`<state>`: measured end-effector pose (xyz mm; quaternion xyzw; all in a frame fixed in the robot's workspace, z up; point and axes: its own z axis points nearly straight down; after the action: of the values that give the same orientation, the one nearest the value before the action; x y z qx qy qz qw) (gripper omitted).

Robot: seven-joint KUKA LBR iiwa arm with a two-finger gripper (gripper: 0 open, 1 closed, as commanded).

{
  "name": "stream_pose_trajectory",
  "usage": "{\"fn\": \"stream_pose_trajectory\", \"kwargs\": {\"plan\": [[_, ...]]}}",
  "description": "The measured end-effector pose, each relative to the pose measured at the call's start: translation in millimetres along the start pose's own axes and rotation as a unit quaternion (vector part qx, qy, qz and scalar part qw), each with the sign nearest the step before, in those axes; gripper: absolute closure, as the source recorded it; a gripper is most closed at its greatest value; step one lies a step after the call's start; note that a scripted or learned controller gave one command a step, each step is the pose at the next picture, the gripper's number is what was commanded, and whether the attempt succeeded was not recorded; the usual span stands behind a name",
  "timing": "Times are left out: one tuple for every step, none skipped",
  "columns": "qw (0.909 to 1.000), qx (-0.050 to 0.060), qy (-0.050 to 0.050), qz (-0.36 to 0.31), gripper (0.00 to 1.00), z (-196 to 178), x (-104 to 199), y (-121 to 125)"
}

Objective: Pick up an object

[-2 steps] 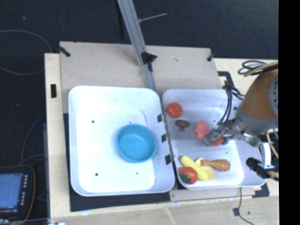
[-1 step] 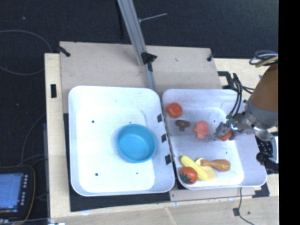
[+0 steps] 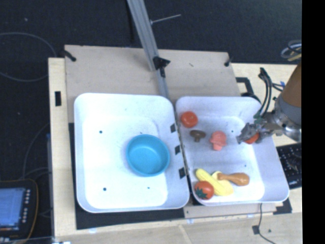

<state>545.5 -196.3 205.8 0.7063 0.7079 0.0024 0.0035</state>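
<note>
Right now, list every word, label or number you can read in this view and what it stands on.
None can be read.
The screen of the device at the lower left glows blue, its content too blurred to read.
The bins, blue bowl and toy foods bear no visible text.

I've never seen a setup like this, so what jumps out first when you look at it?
The bright blue bowl sits alone in the left bin. The right bin holds toy food: an orange tomato, a pink piece, yellow corn. At its right edge the gripper hangs low with something red at its tip.
</note>
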Motion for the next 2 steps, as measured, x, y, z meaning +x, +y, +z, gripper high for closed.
{"fn": "stream_pose_trajectory", "kwargs": {"plan": [[1.0,0.001,0.0,-0.002,1.0,-55.4,-1.4,2.1],[1.0,0.001,0.001,-0.004,1.0,-61.8,52.2,15.1]]}}
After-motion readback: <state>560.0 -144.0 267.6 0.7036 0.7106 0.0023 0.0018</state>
